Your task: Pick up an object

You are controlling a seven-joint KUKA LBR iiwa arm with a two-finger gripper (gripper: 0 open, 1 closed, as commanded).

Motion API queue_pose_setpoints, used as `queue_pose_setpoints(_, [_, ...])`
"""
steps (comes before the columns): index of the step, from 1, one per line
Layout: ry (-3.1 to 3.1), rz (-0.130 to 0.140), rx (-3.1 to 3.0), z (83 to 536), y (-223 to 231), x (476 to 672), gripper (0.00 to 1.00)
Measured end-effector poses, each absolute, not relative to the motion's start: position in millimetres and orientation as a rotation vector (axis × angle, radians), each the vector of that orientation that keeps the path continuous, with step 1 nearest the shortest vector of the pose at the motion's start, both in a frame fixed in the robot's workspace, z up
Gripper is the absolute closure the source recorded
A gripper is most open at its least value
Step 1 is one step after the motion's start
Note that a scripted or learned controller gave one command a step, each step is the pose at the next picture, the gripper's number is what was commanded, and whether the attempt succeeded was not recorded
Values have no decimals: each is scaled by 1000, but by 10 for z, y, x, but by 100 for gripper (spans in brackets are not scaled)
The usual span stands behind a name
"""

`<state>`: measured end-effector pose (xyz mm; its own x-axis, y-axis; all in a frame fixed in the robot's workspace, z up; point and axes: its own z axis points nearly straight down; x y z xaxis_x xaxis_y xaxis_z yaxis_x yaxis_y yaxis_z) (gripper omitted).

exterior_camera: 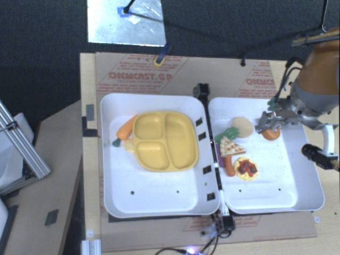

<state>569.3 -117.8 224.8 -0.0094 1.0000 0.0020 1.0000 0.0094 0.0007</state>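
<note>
My gripper (267, 125) hangs over the upper right part of the right bin (305, 193), just above and left of a small orange round piece (272, 134). A beige round bun (242, 126) lies to its left. Further left and lower lie a green vegetable piece (228, 134), a pizza slice (231, 147), a red sausage (229, 166) and a yellow disc with red topping (246, 168). In the left bin (114, 195) a yellow divided plate (162, 141) rests with an orange carrot (126, 127) at its left edge.
A black hinge strip (208, 142) runs between the two bins. The lower right of the right bin floor (276, 187) is bare white. A metal sheet (126, 15) lies behind the bench.
</note>
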Motion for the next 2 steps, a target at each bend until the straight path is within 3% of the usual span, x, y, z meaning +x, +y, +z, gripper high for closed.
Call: queue_pose_setpoints(2, [-2232,-4,-2209,2422,-160,5438,100])
